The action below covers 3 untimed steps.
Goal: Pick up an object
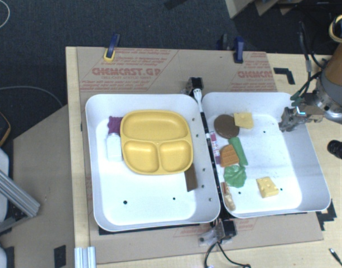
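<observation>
A cardboard-topped desk (159, 66) (on dark carpet (48, 27)) carries two white bins (304, 166); the hand (290, 118) hovers at the right bin's far-right rim, grip unclear.

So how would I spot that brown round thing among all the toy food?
Look in the right bin, at its upper left part. The brown disc lies there, just left of a pale yellow block. It is the one dark, round, flat piece; its neighbours are yellow, orange or green.

Red print runs across the brown board (159, 66) on the desk, behind the left bin (98, 149): it looks like "CHEMCAST G.P", repeated in part behind the right bin (304, 149). The smaller lines there are too fine to read.
</observation>
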Available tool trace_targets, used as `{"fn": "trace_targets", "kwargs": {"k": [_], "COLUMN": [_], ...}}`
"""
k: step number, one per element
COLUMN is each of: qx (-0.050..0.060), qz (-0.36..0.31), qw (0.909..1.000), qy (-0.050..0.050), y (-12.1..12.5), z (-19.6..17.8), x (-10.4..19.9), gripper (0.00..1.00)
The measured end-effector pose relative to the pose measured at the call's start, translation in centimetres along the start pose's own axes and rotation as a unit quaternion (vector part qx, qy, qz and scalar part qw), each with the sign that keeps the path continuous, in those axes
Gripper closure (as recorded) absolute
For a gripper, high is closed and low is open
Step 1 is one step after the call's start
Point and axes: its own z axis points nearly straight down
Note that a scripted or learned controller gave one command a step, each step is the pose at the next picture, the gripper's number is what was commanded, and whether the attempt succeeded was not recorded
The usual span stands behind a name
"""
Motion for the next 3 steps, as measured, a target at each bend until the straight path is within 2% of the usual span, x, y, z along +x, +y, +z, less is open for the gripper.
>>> {"fn": "trace_targets", "kwargs": {"k": [3], "qx": [0.004], "qz": [-0.002], "qw": [1.0], "qy": [0.003], "y": [-2.4], "z": [-2.0], "x": [16.1], "gripper": [1.0]}}
